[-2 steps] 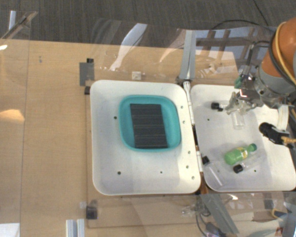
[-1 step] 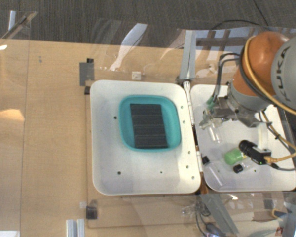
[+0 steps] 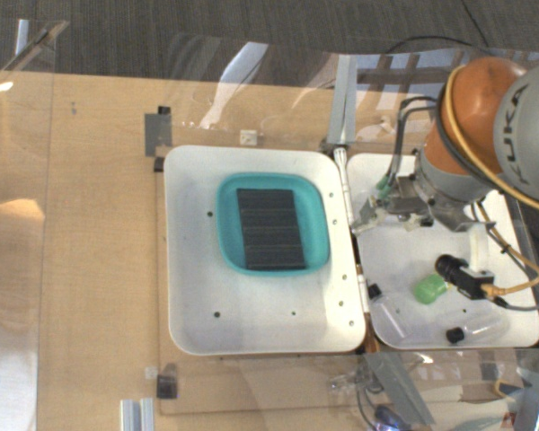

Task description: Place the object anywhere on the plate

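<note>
clearly green object (image 3: 429,288) lies in right bin (image 3: 521,335), apart from jaws

The teal rounded-square plastic plate (image 3: 316,241) lies open from above, with bare floor of the left shallow white bin (image 3: 193,303) around it. Adjoining raised rims (image 3: 350,259) divide the bins. The grey-and-orange arm (image 3: 521,124) overhangs the right white bin (image 3: 404,326).

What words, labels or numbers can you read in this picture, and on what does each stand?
"KUK": letters on the arm's grey casing, the rest cut off.
No text shows on the teal plate, the green object or the white bins.
</note>
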`<state>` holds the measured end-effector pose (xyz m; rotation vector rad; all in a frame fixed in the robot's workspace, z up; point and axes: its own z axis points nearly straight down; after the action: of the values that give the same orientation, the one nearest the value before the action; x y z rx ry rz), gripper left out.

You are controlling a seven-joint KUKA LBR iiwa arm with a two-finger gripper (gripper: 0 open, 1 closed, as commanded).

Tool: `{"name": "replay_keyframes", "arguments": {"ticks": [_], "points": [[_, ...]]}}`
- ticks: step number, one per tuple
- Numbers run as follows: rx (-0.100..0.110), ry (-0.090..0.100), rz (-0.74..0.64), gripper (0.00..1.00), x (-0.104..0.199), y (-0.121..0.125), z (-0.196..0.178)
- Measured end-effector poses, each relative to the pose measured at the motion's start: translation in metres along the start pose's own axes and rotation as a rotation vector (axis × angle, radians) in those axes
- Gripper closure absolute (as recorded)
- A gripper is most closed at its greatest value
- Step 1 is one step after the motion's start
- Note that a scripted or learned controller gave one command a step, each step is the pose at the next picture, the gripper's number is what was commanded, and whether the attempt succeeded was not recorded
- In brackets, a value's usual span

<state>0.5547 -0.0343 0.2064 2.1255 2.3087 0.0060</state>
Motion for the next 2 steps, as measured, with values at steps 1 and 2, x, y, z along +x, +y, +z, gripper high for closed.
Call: {"name": "replay_keyframes", "arguments": {"ticks": [1,2], "points": [[0.000,-0.001,0.028,0.00,-0.008,0.009,-0.022],[0.000,0.000,0.051,0.00,0.018,-0.023,-0.022]]}}
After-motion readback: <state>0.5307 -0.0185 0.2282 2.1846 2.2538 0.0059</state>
